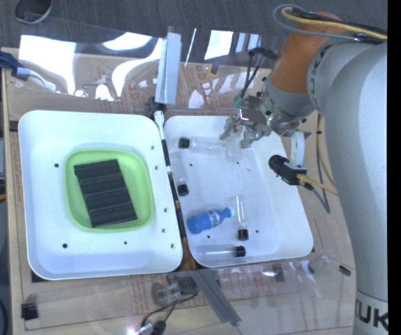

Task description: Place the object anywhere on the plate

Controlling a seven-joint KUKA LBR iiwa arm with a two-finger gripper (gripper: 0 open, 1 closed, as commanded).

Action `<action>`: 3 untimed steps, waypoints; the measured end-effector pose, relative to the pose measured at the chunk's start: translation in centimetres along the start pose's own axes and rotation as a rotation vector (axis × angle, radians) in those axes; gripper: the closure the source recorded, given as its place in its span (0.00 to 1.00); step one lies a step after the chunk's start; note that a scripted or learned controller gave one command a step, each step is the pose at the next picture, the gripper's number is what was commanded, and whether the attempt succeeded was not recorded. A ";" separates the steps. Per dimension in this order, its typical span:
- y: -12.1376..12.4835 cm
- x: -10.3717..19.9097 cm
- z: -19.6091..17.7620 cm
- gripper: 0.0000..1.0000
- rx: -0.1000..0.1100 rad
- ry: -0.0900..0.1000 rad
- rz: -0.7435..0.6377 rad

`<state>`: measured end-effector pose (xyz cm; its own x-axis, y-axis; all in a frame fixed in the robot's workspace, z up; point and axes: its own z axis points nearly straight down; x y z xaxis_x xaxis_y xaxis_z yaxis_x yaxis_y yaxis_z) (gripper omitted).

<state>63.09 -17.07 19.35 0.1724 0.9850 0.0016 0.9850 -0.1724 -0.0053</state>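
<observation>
Left bin [40, 253]: white, shallow. It holds a lime-green plate [140, 187], squarish with rounded corners, and on that plate lies a dark ribbed block [104, 192], flat and slightly slanted.

Right bin [294, 239]: white, shallow, just beside the left one. Contents: a small blue bottle [208, 220] lying on its side near the middle front; a clear tube with a black cap [220, 252] along the front wall; a second clear black-capped tube [240, 218] standing lengthwise just right of the bottle; a third [199, 144] lying near the far wall; a small black cap [183, 188] by the left wall.

My fingers [238, 128]: above the far part of the right bin, close to the third tube (metal and clear plastic blur together there, so I cannot tell whether they are spread or pressed together, or pinching anything).

My arm [346, 138]: grey, orange band [299, 54] above the wrist, entering from the right.

Worktop [102, 89]: wooden, patterned, beyond the bins.
</observation>
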 end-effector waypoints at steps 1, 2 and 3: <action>0.0 0.0 0.0 0.00 0.000 0.000 0.000; -1.1 -3.4 -5.2 0.00 -0.003 0.000 0.067; 2.2 -2.8 -6.4 0.00 -0.003 -0.001 0.039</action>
<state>64.84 -20.18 25.72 0.2110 0.9775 0.0001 0.9775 -0.2110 -0.0027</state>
